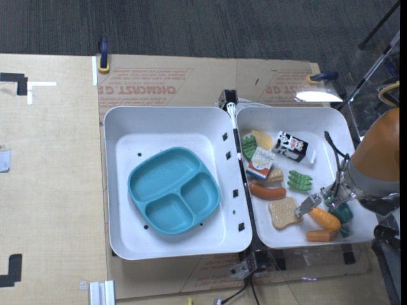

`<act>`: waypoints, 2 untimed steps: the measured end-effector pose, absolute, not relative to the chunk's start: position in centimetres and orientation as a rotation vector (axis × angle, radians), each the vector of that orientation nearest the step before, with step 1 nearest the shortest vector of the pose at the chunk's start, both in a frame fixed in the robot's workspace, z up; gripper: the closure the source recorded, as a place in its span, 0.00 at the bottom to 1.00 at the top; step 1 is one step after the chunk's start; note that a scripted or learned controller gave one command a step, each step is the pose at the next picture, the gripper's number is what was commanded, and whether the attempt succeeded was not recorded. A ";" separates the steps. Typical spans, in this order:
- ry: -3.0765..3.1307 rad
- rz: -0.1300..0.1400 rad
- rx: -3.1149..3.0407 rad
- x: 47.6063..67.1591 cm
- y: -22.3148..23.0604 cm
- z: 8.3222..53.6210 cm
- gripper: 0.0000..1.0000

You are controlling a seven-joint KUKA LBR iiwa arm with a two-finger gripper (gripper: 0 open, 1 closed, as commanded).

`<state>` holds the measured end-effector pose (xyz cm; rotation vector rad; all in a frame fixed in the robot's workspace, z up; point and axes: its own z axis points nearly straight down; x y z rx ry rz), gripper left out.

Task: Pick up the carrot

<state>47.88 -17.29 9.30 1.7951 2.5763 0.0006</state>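
Orange toy carrot [325,218] lies in the right bin [340,127], near the front right corner, tilted with its thicker end toward the bin's centre. A second, smaller orange piece [319,236] sits just in front of it against the front wall, and a dark teal item [343,214] touches the carrot's right side. The gripper [318,201] hangs low over the carrot's upper left end; one metal finger [309,204] reaches toward the toast slice [283,213]. Whether the fingers are spread or closed cannot be told from this angle, and nothing is seen clamped between them. The arm's orange band [381,146] shows at the right edge.

Further back in the same bin: a red sausage [268,191], green pea pods [299,181], a small carton with an orange and blue label [260,165], a green leafy piece [248,146], a pale yellow piece [262,138], and a black-and-white milk carton [292,146].

Left bin [114,170] holds a teal three-compartment plate [173,190]. Both bins rest on cardboard [165,81], held at the far edge by blue clamps [103,51].
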 end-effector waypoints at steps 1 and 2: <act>2.575 0.004 1.795 48.1 -17.2 10.2 1.00; 2.685 0.000 1.626 47.9 -11.7 15.8 1.00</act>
